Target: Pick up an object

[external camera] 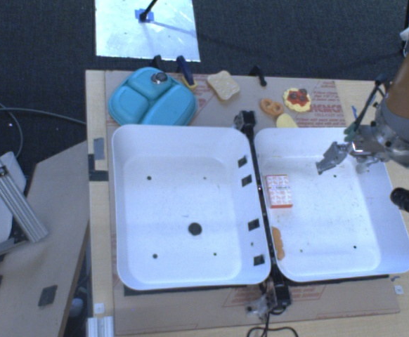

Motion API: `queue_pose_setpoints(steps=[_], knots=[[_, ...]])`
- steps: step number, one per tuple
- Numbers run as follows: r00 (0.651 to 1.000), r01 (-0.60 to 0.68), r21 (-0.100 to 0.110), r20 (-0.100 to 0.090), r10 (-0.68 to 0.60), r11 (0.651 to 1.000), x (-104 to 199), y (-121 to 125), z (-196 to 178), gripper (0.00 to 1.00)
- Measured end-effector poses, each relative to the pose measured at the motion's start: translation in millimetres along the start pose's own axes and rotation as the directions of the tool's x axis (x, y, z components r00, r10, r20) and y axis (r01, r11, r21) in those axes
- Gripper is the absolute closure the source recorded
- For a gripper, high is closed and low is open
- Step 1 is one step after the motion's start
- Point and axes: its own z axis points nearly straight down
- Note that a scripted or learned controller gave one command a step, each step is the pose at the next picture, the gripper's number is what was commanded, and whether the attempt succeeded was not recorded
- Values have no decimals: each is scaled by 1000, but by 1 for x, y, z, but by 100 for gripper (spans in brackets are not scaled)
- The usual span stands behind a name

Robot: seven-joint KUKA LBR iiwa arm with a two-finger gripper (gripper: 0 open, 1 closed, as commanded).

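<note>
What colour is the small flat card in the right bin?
The small flat card is white with red print, seen in the camera view.

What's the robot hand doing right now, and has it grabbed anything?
Hand above right bin, nothing seen in it. Red-and-white card lies at bin's left side, apart from hand. Nothing between them.

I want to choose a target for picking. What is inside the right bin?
The right bin holds a small white card with red print near its left wall and an orange-brown piece lower down. The hand hangs over the upper part, covering some floor there.
</note>
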Motion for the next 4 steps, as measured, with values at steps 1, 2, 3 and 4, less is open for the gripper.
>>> queue_pose_setpoints(steps=[1,2,3,4], knots=[[1000,-4,-6,2,4,1000,-25,-27,179,0],[1000,-2,-14,5,2,1000,-25,-23,160,100],[1000,11,-9,-2,-11,1000,63,-17,70,100],[1000,10,-1,-3,-10,1000,147,-16,75,100]])
